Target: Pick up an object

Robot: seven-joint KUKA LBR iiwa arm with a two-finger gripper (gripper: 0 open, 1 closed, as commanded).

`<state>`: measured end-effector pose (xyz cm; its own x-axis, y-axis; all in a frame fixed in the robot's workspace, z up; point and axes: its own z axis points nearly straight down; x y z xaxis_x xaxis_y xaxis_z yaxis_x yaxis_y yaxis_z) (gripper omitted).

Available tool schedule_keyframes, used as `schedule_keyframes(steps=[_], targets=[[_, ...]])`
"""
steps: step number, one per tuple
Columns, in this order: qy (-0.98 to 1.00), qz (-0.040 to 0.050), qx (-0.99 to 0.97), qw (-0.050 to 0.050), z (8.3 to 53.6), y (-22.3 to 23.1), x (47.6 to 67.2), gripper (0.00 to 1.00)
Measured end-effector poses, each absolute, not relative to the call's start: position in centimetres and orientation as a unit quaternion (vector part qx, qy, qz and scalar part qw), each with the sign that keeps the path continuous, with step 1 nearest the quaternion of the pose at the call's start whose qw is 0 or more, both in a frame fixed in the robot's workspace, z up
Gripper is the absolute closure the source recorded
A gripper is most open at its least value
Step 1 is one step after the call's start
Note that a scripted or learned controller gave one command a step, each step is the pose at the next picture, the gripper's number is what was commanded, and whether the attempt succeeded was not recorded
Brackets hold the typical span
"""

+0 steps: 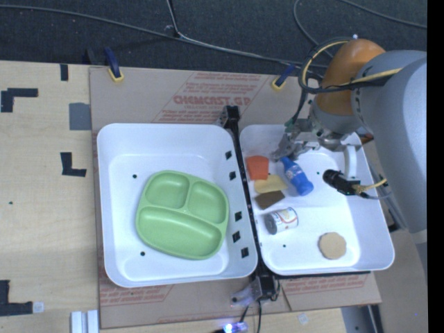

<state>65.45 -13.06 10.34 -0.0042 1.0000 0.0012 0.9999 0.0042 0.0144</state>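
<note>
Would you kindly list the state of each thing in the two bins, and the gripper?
green plate: lying flat, upright, in left bin.
blue bottle: lying on its side.
white can: lying on its side.
orange block: resting flat.
tan disc: lying flat.
gripper: low in right bin, just above the blue bottle.

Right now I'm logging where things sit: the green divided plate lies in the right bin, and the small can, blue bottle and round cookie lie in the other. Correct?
Not quite. The camera view shows the green divided plate in the left bin; the small can, blue bottle and round cookie lie in the other.
</note>
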Motion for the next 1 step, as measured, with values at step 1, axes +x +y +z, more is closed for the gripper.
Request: schedule_keyframes(steps=[1], targets=[[0.708,0.0009,0.706,0.001,14.86,-13.00,66.25,1.00]])
